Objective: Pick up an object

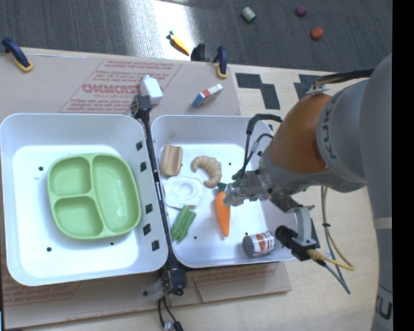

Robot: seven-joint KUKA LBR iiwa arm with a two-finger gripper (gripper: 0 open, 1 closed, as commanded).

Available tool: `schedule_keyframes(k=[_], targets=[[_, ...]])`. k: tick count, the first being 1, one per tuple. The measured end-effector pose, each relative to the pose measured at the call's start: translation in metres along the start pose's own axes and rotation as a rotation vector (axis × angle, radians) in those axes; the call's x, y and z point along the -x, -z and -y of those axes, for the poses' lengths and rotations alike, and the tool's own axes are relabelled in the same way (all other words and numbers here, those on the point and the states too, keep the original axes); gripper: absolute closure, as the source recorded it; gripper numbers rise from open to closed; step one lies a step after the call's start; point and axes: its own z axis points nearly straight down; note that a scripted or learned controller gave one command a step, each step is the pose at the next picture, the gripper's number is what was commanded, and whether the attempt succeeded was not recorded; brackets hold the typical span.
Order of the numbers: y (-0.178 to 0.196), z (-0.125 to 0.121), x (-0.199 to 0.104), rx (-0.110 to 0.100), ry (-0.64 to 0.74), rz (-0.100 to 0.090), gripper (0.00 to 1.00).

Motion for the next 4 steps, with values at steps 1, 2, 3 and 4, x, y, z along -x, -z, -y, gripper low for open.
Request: schedule_keyframes(k=[1, 2, 3, 4], targets=[[0.081, 0.033, 0.028, 0.003, -0.01, 0.0, 1.0], [0.091, 0.032, 0.027, 0.004, -0.005, 0.0, 1.0], [0.102, 0.031, 0.027, 0.006, 0.0, 0.001, 1.0], [0.111, 0.032, 0.026, 0.006, -0.008, 0.001, 1.0]])
